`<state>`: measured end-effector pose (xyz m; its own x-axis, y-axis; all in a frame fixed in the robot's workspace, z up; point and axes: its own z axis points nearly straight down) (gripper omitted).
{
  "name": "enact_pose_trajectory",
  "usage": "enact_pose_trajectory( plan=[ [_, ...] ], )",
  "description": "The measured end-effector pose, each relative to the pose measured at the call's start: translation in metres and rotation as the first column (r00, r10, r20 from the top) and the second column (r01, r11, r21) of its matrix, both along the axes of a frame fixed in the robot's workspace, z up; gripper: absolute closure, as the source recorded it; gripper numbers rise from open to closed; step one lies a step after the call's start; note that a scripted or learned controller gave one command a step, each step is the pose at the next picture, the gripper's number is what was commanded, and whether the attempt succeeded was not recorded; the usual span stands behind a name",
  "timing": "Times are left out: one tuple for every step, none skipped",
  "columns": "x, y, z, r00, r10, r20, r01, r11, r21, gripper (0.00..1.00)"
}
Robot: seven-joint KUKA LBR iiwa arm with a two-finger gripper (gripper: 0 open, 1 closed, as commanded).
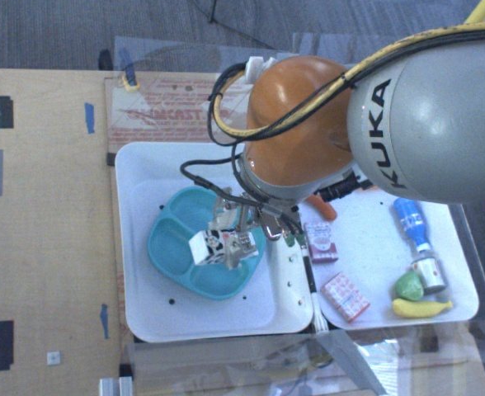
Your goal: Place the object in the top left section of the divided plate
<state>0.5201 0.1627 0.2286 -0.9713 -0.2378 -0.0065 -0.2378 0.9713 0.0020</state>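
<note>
- The gripper (226, 246) hangs over the teal divided plate (170, 239), which lies in the left of the 2 white bins (135, 180).
- A small white object (200, 247) sits right at the fingertips, over the plate's right-hand part — it seems to lie between the fingers, though the metal parts crowd the view and I cannot tell for sure whether the pincer is clamped on it or merely touching it.
- How wide the pincer stands is not clear; the fingers blur into the wrist hardware above them.
- The grey arm (424, 122) with its orange band (296, 130) comes in from the right and covers the upper middle of both bins.
- In the right bin (366, 221) lie a blue bottle (409, 221), a small metal can (429, 274), a green piece (407, 286), a yellow banana (421, 307), a pink checked box (345, 296), a small pink packet (319, 242) and an orange piece (325, 209) partly under the arm.
- The banana, green piece and can lie close together near the bin's lower right corner — the bottle is just above them.
</note>
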Motion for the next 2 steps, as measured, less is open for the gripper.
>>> enact_pose_trajectory(
  plan=[
    [-0.032, 0.024, -0.043, 0.987, -0.16, -0.005, 0.16, 0.987, -0.002, 1.0],
    [0.003, -0.037, 0.027, 0.998, -0.064, -0.001, 0.064, 0.998, -0.001, 1.0]
  ],
)
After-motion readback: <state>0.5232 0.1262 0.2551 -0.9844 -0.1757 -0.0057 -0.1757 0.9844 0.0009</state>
